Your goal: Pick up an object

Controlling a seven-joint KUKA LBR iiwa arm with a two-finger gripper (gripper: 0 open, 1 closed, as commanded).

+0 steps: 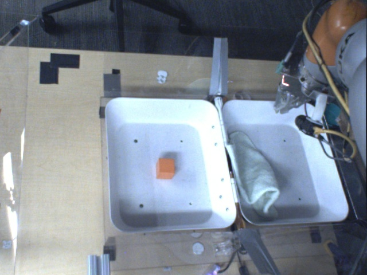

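A grey robot arm (344,44) with an orange band hangs over the far right corner of the right-hand bin (309,211), its gripper (285,103) poised just above the bin's back rim and holding nothing that can be seen. From this slanted overhead angle the tool is small and partly lost among cables, so whether it is spread or pressed together cannot be told.

Two candidates wait below. A small orange block (166,168) sits near the middle of the left-hand bin (120,211), well apart from every wall. A rolled pale cloth (254,173) lies along the left side of the right-hand bin, close against the divider between the two bins, and is the nearer of the two to the tool.

The block looks light and stiff, probably foam or painted wood, with flat faces that should take a squeeze across opposite sides without slipping; its open position leaves room to come straight down around it. The cloth would be soft and yielding, likely to sag and unroll when lifted; a pinch on the thick folded end toward the front, away from the bin wall, seems the safer hold.
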